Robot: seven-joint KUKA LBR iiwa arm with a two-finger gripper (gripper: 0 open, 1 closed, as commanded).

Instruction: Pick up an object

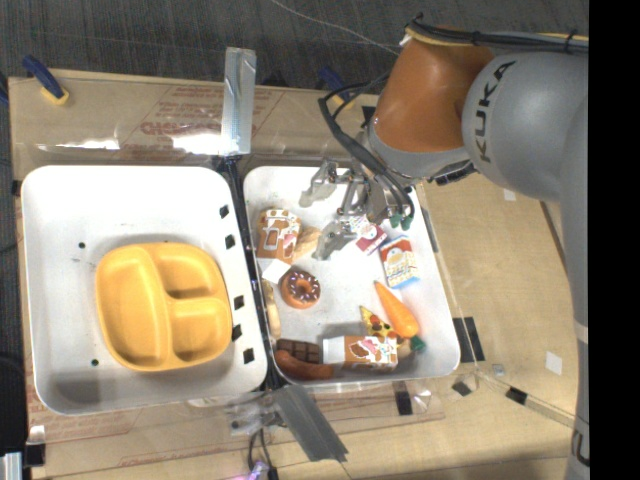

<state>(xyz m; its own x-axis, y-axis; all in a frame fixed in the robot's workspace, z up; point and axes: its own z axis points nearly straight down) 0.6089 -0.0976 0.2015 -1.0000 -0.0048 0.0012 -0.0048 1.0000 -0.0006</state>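
While the arm (500, 98) reached in from the right, its gripper (335, 208) hung over the upper part of the right bin (440, 298), fingers spread apart with nothing between them. Below it lay a doughnut (300, 288), a carrot (398, 311) and small cartons; the left bin (50, 218) held a yellow tray (163, 303)

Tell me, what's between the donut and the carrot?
Just bare white bin floor between the donut and the carrot, seen from the overhead camera.

One fixed camera looks down at a slant on both white bins (40, 268), the arm (520, 108) entering from the right.
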